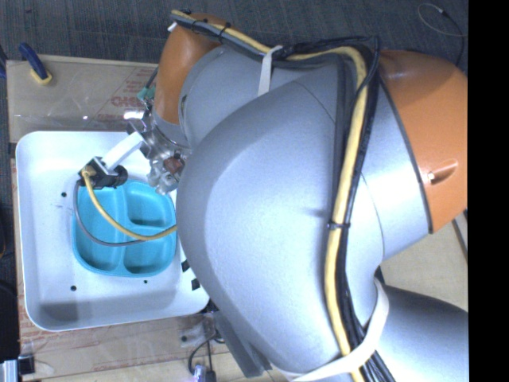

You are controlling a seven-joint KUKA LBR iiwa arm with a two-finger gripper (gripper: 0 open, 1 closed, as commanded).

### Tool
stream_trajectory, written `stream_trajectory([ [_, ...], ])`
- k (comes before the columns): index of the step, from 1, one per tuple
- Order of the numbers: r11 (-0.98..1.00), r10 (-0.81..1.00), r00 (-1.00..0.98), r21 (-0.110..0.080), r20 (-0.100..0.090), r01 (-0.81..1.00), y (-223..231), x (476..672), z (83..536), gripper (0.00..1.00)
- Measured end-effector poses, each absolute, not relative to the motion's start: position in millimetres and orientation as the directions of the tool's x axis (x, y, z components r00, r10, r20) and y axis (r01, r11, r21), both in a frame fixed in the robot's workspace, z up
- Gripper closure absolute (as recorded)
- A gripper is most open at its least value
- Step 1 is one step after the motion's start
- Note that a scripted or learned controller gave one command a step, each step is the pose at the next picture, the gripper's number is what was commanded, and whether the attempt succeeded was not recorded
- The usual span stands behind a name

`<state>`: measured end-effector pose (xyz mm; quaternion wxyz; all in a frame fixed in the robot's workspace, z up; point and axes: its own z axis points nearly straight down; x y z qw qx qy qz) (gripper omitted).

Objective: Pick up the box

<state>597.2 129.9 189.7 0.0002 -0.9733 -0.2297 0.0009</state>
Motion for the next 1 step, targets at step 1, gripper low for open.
stream_trajectory([
  [1,-0.893,0.45,0.893,-0.001,-0.003,0.45,129.7,597.3,198.9,1.0],
])
